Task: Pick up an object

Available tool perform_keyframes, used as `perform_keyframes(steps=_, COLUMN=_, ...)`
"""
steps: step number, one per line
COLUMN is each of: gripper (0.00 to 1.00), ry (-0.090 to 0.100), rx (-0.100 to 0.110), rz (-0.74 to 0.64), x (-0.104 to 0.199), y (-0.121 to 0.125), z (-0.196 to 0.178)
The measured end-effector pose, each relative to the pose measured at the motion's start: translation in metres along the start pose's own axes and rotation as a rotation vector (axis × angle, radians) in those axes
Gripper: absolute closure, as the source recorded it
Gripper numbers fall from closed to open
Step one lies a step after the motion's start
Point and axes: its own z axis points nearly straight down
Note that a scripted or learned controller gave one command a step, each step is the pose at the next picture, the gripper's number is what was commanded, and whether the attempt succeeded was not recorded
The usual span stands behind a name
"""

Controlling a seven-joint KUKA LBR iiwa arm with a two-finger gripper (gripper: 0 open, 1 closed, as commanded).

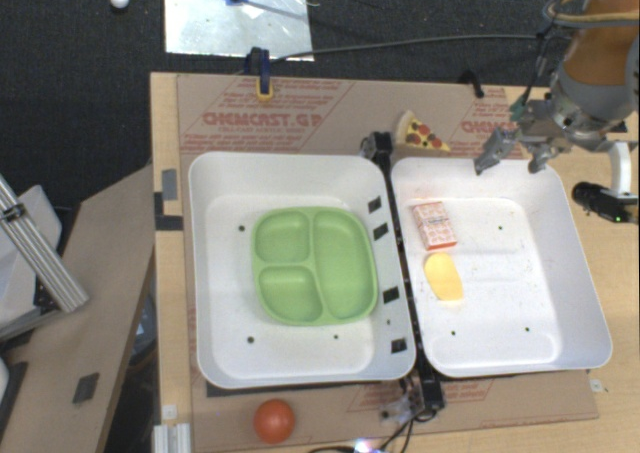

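In the left bin [215,191] a green divided tray [313,265] lies flat, wide and shallow, its rim close to the floor; a two-finger grip would likely slide off it. An orange ball [274,420] sits outside the bins on the bench's front edge, and a pizza-slice toy [423,133] lies on the cardboard behind the bins' join. In the right bin [570,241], near its left wall, a small red-and-white patterned packet [434,225] lies flat, with a rounded yellow piece [444,277] just in front of it, almost touching. That closeness is the risk: fingers descending on one may nudge or pinch the other, and the packet looks too thin to grasp cleanly. The gripper [521,153] hovers over the right bin's back rim, its two fingers spread apart and holding nothing, well away from both pieces.
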Motion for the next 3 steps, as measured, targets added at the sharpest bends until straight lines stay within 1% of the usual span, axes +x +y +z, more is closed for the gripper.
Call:
perform_keyframes(steps=1, gripper=0.0, ry=-0.002, rx=-0.012, rz=-0.002, x=0.0, y=0.002, z=-0.009)
perform_keyframes(steps=3, gripper=0.0, ry=-0.001, rx=-0.009, rz=0.0, x=-0.002, y=-0.001, z=0.115)
